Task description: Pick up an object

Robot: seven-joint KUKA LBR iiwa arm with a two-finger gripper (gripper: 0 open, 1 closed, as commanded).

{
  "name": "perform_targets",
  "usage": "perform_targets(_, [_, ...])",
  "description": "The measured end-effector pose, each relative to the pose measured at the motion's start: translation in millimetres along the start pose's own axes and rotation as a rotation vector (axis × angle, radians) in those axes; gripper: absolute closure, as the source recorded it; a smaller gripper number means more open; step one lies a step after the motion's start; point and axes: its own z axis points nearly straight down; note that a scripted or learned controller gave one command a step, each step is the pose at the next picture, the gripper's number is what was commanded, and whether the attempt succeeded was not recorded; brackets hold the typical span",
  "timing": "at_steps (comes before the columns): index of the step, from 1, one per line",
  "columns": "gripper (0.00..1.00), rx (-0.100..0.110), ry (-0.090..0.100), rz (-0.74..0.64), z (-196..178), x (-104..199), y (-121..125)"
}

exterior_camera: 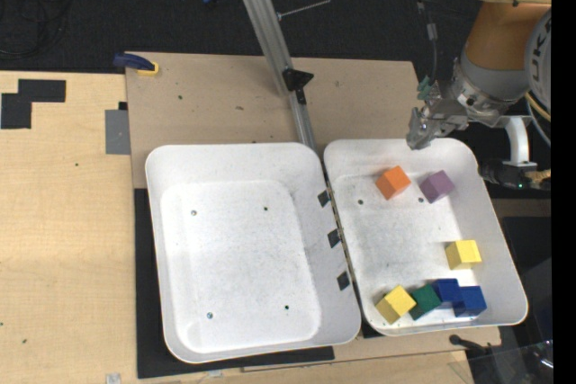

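Gripper [421,136] hangs over the far rim of the right bin [504,234], nothing seen between its tips; whether they are parted or closed I cannot tell. It touches no block.

Nearest to it lie an orange cube [392,183] and a purple cube [437,185], side by side but apart, in the bin's far half. A yellow cube [463,254] sits alone by the right wall. In the near corner a second yellow block [395,304], a green block [426,299] and a blue block [460,297] crowd together, touching or nearly so.

Left bin [171,184] adjoins the right one, joined by black clips [334,238]. A grey metal rail [270,40] slants up from between the bins across the wooden bench [207,103].
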Motion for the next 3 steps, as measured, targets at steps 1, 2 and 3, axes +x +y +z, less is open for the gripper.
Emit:
perform_targets(1, [1.00,0.006,0.000,-0.002,-4,0,0])
perform_targets(2, [1.00,0.009,0.002,-0.001,-5,43,-7])
perform_targets(3, [1.00,0.011,0.003,-0.002,9,101,-18])
